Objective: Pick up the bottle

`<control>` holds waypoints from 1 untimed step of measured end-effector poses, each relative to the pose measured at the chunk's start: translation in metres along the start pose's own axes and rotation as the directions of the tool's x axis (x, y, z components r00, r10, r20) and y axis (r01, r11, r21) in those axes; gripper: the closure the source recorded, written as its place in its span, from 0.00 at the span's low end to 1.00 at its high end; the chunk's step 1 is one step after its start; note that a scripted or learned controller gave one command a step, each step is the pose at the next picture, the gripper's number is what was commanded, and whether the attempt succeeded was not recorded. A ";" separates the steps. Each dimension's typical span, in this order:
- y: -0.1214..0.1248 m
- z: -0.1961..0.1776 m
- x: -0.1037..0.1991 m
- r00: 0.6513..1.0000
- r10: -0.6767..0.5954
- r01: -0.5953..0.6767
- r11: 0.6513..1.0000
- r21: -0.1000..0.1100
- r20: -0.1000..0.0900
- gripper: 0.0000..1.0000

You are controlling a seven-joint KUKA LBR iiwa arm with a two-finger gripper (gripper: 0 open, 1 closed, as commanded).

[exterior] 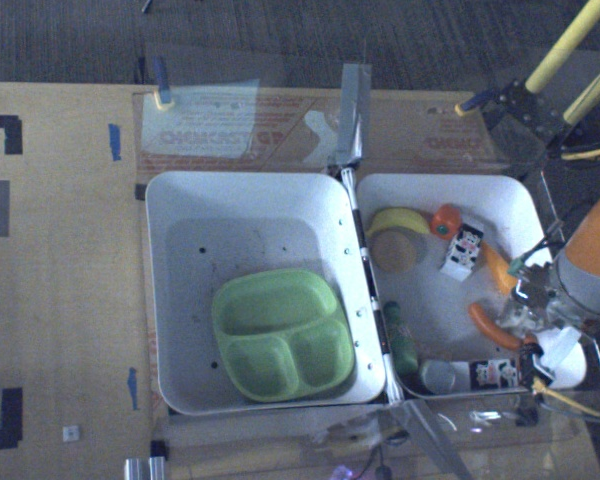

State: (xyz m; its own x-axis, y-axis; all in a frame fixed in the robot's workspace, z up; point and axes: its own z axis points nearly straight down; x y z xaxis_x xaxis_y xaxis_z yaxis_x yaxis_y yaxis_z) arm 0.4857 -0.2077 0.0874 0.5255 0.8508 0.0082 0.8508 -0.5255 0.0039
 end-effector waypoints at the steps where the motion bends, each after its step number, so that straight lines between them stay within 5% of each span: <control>1: 0.001 0.000 -0.003 0.999 0.039 -0.039 0.999 0.000 -0.001 1.00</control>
State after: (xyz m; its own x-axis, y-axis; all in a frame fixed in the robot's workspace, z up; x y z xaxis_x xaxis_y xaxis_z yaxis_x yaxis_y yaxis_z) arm 0.4851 -0.2110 0.0871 0.5585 0.8294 0.0093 0.8294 -0.5586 0.0039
